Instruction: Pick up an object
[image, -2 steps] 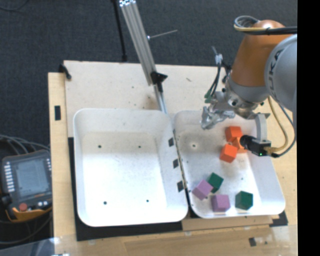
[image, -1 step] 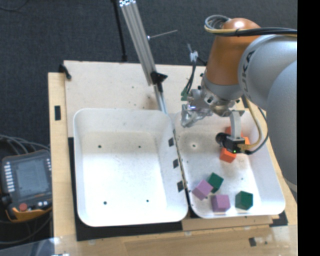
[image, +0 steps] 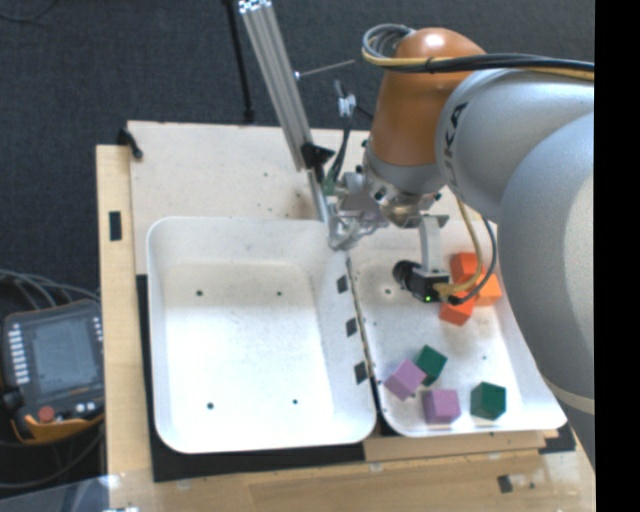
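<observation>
**Gripper at the bin seam, blocks waiting in the right bin**

The gripper (image: 345, 232) hovers over the far end of the seam where the left bin (image: 250, 340) and the right bin (image: 400, 330) meet. From this angle I cannot tell whether it is open or closed, and no block shows in its grasp. Every candidate lies in the right bin. The orange blocks (image: 463, 268) sit just to the gripper's right, beneath the wrist. Nearer the camera, a purple block (image: 405, 380) touches a green block (image: 432, 361), and a second purple block (image: 440, 405) and a second green block (image: 488, 400) lie by the near rim.

To pick well, I judge the arm should choose a block with free sides; the second green block stands apart. It should centre over that block, square up to its flat faces, descend straight and close only at block height. The touching pair risks a jammed or double grasp.
</observation>
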